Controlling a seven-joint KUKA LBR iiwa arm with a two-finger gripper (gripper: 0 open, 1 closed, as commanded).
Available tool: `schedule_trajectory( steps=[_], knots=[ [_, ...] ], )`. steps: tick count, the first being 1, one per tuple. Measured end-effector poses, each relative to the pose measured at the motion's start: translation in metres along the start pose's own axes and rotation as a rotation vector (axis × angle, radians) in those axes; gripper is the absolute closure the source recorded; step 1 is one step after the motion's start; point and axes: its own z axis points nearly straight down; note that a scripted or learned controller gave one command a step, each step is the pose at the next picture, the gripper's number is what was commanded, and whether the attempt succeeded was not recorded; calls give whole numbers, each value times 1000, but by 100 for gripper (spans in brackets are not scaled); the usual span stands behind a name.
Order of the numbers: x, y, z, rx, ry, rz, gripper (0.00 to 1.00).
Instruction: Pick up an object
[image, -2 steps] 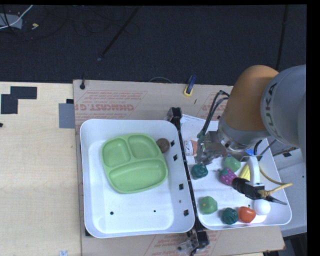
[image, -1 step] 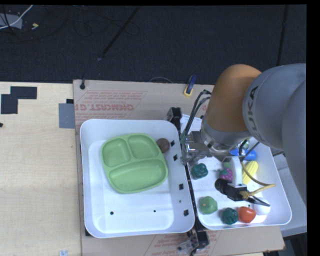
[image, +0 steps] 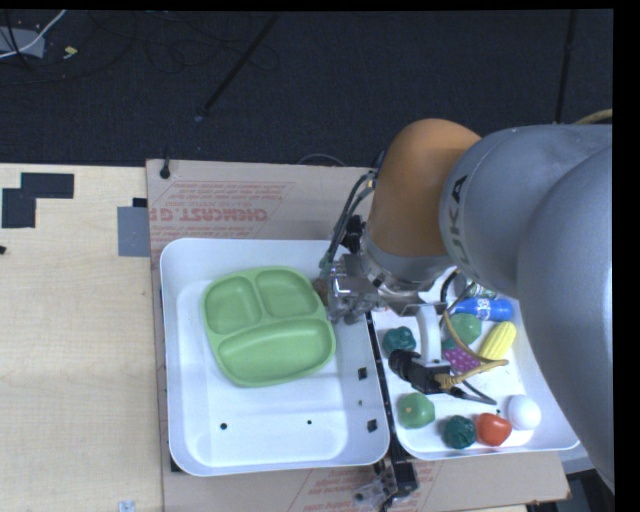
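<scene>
My gripper (image: 345, 292) hangs low over the ridge between the two bins, at the right edge of the green divided plate (image: 268, 325) in the left bin (image: 260, 440). The arm's orange band and grey body cover the upper part of the right bin (image: 545, 440). Small toys lie in that bin: a dark green piece (image: 400, 338) just right of the gripper, a green ball (image: 416, 409), a teal piece (image: 460, 431), a red tomato (image: 492, 429), a white egg (image: 522, 411) and a yellow corn cob (image: 497, 340). Nothing shows between the gripper's parts.
A blue piece (image: 492, 308), a purple piece (image: 460, 356) and a green-yellow piece (image: 464, 328) crowd the right bin's upper half beside the arm. Both bins rest on a cardboard sheet (image: 230, 205) on the pale bench (image: 70, 340).
</scene>
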Motion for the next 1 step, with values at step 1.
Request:
schedule_trajectory(
  steps=[1],
  knots=[
    [15, 6, -8, 0, -1, 3, 100]
  ],
)
